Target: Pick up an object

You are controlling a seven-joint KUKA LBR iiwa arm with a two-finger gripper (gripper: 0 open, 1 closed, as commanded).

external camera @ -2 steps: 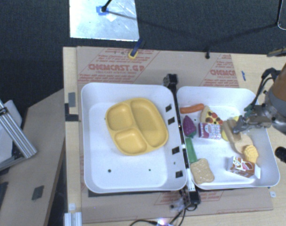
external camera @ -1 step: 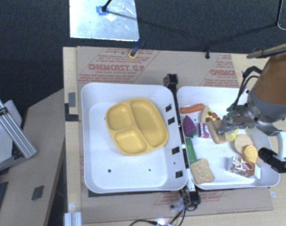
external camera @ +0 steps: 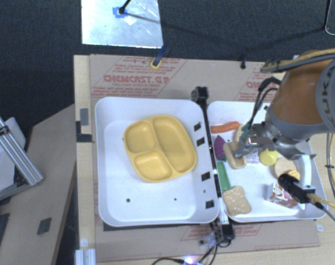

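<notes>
The pincer (external camera: pixel 243 147) hangs low in the right bin (external camera: pixel 255 214), over a tan food piece (external camera: pixel 235 158); its grip, I cannot tell.

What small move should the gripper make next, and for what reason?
Probably a short descent. The gripper hangs over the right bin, just above a beige food piece beside the purple item, and nothing shows between its fingers.

Floor: dark carpet (external camera: pixel 35 43) at the far side and left.
Bench: pale wooden top (external camera: pixel 46 164), with a printed cardboard sheet (external camera: pixel 134 79) lying on it.
Far left: shiny metal plate (external camera: pixel 120 15) on the carpet.
Left edge: aluminium frame rail (external camera: pixel 12 153), slanted.
</notes>
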